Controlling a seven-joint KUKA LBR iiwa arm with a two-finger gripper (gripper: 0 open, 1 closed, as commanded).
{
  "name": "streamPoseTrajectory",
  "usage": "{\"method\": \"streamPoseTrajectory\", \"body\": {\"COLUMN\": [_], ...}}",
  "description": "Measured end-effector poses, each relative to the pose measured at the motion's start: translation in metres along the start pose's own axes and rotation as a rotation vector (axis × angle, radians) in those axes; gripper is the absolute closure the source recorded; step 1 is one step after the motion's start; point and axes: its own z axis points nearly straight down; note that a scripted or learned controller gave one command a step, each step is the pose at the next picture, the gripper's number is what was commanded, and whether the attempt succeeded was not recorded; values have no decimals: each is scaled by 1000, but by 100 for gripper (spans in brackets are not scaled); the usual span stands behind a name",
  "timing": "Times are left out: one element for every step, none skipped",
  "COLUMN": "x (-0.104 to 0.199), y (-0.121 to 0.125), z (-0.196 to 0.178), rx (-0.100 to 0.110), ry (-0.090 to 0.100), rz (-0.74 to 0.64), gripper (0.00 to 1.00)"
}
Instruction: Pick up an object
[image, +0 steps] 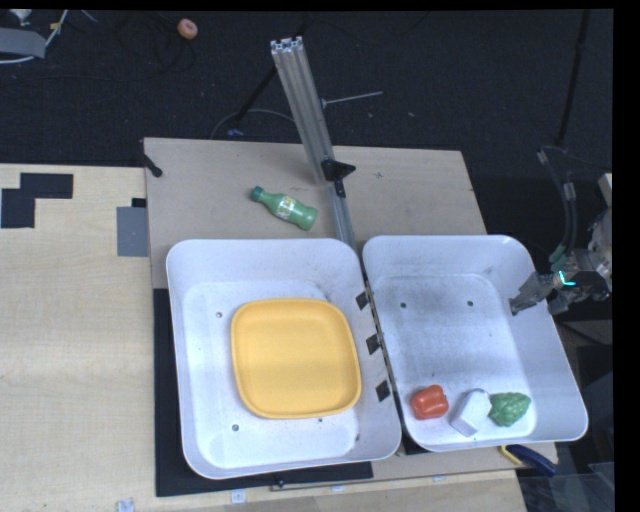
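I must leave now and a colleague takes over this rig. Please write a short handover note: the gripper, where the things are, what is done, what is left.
Gripper: at the right rim of the right bin, holding nothing visible; fingers too small to read.
Right bin, near edge: red pepper-like object, white block, green leafy object, close together.
Left bin: yellow plate.
Green bottle lies on the bench behind the bins.
Done: nothing picked yet.
Left: choose an object, descend, grasp, lift.
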Motion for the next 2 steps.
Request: {"method": "streamPoseTrajectory", "body": {"x": [0,-1], "y": [0,-6], "z": [0,62], "rx": [0,5], "ry": [0,2], "rz": [0,-1], "gripper": [0,0]}}
